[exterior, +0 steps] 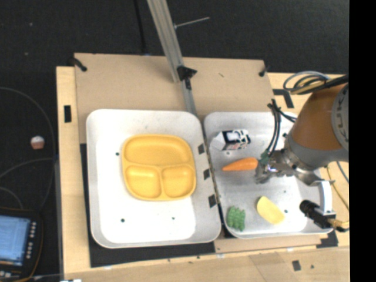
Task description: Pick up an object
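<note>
Gripper [262, 172] over right bin [247, 122] beside carrot [239, 165]; grip state unclear.

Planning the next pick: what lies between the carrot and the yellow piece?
Bare bin floor between carrot and yellow piece, per the camera view.

Counter [235, 69]: tan board top, two shallow white bins side by side. Left bin [106, 216] holds a yellow divided tray [157, 166], three compartments, lying flat near centre. Metal rail [167, 34] slants across the counter's far edge. Small screen [14, 239] at lower left, off the counter.
</note>
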Controlling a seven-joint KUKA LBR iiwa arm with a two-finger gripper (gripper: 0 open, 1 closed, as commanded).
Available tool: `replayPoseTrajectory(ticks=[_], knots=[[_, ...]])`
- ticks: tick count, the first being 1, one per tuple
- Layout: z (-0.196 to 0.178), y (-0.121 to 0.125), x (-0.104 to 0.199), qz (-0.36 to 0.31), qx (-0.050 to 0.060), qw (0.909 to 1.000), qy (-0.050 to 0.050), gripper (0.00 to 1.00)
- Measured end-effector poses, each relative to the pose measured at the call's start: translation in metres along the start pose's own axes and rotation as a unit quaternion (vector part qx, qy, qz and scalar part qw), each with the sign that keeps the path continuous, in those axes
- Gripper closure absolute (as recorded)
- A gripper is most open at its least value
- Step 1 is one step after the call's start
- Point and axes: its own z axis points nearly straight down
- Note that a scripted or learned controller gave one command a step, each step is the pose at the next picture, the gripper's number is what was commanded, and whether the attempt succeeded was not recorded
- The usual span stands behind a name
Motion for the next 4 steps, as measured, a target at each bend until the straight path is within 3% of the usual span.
replayPoseTrajectory(ticks=[1,2,4], knots=[[-0.063,-0.003,-0.004,-0.003,-0.002,1.0,-0.001,1.0],[-0.075,-0.001,-0.005,-0.003,0.001,1.0,0.0,1.0],[-0.079,-0.003,0.106,-0.006,0.001,1.0,0.002,1.0]])
